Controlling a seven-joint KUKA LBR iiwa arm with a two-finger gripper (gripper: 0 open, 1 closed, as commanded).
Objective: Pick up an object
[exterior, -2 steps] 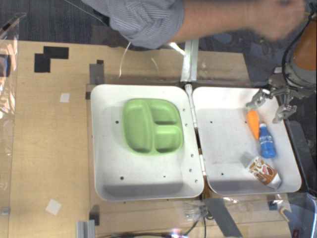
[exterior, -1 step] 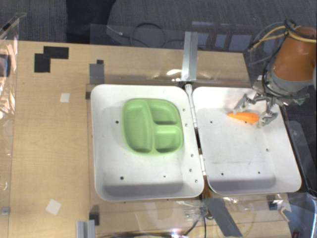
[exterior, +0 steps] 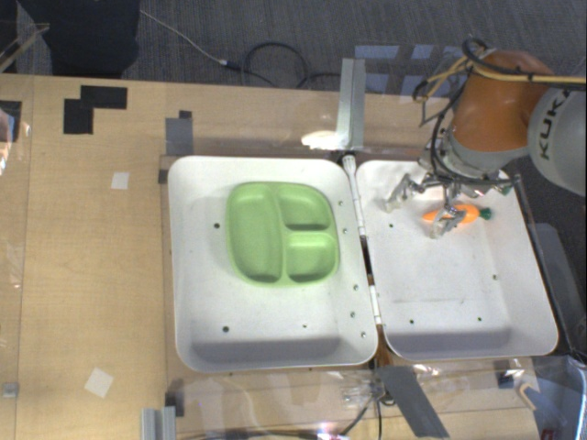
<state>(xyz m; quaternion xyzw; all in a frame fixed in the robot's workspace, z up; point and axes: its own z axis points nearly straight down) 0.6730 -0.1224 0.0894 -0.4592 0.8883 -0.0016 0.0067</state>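
So nearest the camera you've got the front lip of the two white bins, plus a tangle of clear tape and a dark bracket at the seam between them, cut off by the bottom edge. The wooden bench runs off to the left with a couple of pale paper scraps on it.

The left bin holds a green divided plate, three compartments, lying flat around the middle of the bin, a bit toward the far side. Nothing sits in the compartments as far as I can see.

The right bin is mostly bare white floor up front. Toward its far edge there's a small orange toy carrot with a green bit at its right end, lying on the bin floor. The gripper is down right on top of it. Honestly the metal bits blur together with the carrot there, so I can't tell what the fingers are doing, and part of the carrot is hidden under them. Another metal piece sticks out to the left of the wrist.

Above that the arm's orange band blocks the bin's far right corner, with cables looped round it. Further back: black tape squares on the bench, a metal upright, a black cable on grey carpet.
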